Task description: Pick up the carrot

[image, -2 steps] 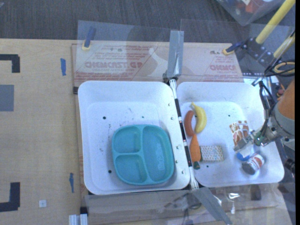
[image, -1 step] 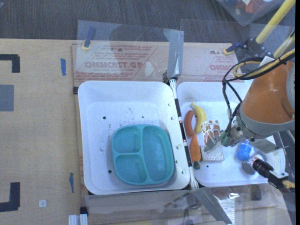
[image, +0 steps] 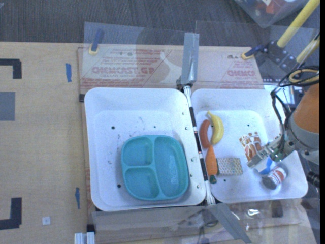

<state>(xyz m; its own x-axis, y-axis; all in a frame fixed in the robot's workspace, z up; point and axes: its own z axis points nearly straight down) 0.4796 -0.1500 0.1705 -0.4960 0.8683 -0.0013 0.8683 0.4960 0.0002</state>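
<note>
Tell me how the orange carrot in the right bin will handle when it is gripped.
The small orange tapered carrot looks like rigid moulded plastic, so probably stiff and light. Its rounded, narrowing body may slip or roll between the jaws. It lies against the right white bin's left wall, touching the red sausage, so it may nudge that.

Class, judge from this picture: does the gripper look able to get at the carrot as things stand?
Probably yes. The carrot lies uncovered against the right bin's left wall, and the gripper hovers in that same bin. The sponge and hot dog crowd it, leaving tight finger room.
</note>
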